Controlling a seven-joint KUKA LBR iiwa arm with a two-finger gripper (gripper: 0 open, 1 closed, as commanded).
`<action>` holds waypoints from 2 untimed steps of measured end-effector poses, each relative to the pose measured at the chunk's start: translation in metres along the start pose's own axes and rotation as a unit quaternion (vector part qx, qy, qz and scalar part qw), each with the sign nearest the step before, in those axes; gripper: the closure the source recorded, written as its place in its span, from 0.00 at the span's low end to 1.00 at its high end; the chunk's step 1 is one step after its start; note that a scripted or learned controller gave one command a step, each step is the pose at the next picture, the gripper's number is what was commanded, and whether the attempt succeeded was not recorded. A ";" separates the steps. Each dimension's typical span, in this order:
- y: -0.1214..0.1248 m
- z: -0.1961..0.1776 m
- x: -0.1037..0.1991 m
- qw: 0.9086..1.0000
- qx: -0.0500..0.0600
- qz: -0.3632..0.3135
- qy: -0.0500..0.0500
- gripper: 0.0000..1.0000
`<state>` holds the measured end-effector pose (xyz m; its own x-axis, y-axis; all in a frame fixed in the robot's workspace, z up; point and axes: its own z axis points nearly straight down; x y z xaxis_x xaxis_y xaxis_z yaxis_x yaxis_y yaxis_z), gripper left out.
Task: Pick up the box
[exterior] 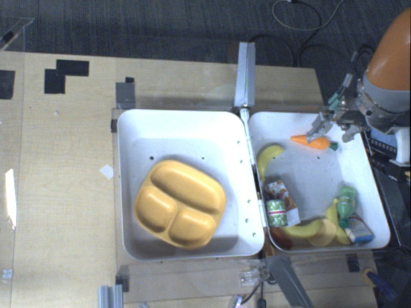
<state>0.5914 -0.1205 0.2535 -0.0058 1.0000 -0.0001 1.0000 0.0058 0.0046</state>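
The gripper (332, 132) hangs over the far right corner of the right bin (308, 178), above the leafy end of a carrot (310, 142) that lies along that bin's far wall. The opening of the jaws cannot be told from this view, and nothing is seen between them. The box (279, 209), a small printed carton, lies against the right bin's left wall in its near half, well apart from the gripper, so the step in hand is judged to be the approach. To do it well, carry the gripper across the right bin's bare middle floor, clear of the carrot, and stop directly over the box before descending. Set the jaws wide and align them across the carton's narrow side. One banana (268, 156) lies by the same left wall, farther back, and a second banana (305, 228) touches or nearly touches the box along the right bin's near wall; the wall leaves little room on that side. The bin floor is smooth white plastic, so the box may slide under a glancing touch. Left of the right bin stands the left bin (125, 140) with a yellow moulded tray (180, 202); both rest on a pale wooden worktop (64, 172).
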 end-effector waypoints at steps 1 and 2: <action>-0.076 0.133 0.014 0.993 -0.012 -0.113 -0.002 0.00; -0.033 0.145 0.019 0.994 -0.027 0.103 -0.007 0.00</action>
<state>0.5589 -0.1019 0.1085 0.1996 0.9799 -0.0069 0.9782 -0.1988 0.0602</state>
